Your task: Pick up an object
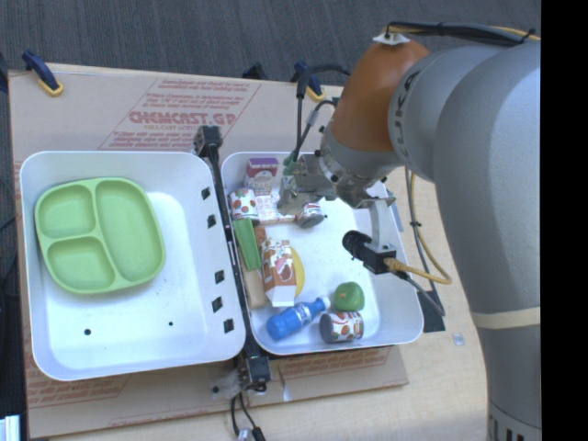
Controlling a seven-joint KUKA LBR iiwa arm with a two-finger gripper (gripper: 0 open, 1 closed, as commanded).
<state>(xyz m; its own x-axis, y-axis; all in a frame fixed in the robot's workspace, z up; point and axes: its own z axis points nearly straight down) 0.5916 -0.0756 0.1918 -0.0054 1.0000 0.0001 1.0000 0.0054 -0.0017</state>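
Claw, grip state indiscernible, poised low in right bin, seemingly just beside small can at its tip.

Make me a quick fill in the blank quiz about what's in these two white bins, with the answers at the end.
1. The green divided plate has ____ compartments.
2. That plate lies in the ____ bin.
3. The bottle lying near the right bin's front edge is ____ in colour.
4. The gripper is over the ____ bin.

Missing words: three; left; blue; right
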